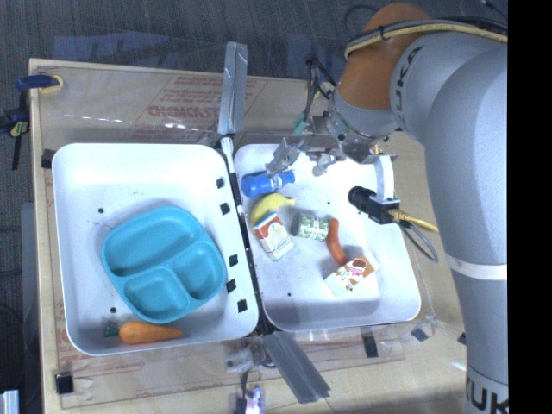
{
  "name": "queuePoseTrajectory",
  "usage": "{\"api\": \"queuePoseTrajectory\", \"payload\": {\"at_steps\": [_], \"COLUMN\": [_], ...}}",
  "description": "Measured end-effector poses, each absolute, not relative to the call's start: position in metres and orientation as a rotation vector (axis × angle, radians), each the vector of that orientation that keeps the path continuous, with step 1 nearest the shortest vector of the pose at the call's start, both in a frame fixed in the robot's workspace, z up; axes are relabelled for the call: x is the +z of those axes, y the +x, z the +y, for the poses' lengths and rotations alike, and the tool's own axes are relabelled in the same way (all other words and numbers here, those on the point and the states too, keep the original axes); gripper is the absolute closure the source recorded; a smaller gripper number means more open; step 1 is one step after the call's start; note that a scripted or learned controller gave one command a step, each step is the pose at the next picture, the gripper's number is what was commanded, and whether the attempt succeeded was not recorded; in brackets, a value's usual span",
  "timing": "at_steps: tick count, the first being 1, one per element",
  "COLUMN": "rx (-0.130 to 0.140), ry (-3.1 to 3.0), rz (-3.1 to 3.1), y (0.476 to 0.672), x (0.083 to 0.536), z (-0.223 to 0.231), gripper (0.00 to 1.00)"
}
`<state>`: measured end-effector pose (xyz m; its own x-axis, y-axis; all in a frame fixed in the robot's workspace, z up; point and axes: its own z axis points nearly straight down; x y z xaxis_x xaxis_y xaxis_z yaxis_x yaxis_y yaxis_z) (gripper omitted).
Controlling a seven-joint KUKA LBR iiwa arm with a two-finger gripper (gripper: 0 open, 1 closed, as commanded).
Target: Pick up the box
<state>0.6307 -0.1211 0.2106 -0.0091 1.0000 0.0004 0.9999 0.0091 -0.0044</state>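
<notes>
Gripper hovering at right bin's far edge, fingers spread, gripping nothing, just above blue bottle. Small box lying near right bin's near-right corner, beside sausage. Blue divided plate and carrot in left bin.

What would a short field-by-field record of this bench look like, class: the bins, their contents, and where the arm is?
left bin: blue divided plate, carrot at the near edge
right bin: blue bottle, banana, two small cartons, a can, a sausage
task target: a box; either small carton could be meant
arm: reaches in from the right, over the far end of the right bin
gripper: above the blue bottle, nothing seen between the jaws
</notes>
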Motion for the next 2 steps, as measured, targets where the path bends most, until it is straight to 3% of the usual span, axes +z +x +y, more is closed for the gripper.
{"api": "queuePoseTrajectory", "payload": {"at_steps": [1, 2], "rx": [0.006, 0.005], "ry": [-2.276, -2.276], "rz": [-2.162, -2.162], "y": [0.5882, 0.5883], "x": [0.1375, 0.1377], "z": [-0.1615, -0.1615], "gripper": [0.0, 0.0]}}
